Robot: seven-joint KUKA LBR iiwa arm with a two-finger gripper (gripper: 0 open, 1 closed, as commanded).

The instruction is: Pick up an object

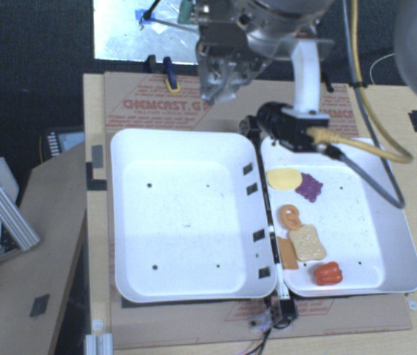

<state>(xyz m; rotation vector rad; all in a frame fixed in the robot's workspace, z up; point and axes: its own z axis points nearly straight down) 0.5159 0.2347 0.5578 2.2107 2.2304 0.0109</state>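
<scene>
My gripper (218, 87) hangs high over the bench, above the back edge of the left bin (131, 143), and I see no object in it. The right bin (386, 220) holds the objects. A yellow oval piece (284, 177) lies near the back, with a purple grape bunch (310, 187) beside it. Below them sit a small orange ring-shaped piece (290, 215), a slice of toast (307, 242), a flat brown strip (287, 254) and a red pepper (327, 273). All of them lie on the left half of that bin.
The two bins meet along a dark hinge strip (264, 213). Both rest on a cardboard sheet (149, 102) with red lettering. A blue and yellow clamp (170, 76) stands at the back edge. Metal rails (1, 205) lie off the bench at left.
</scene>
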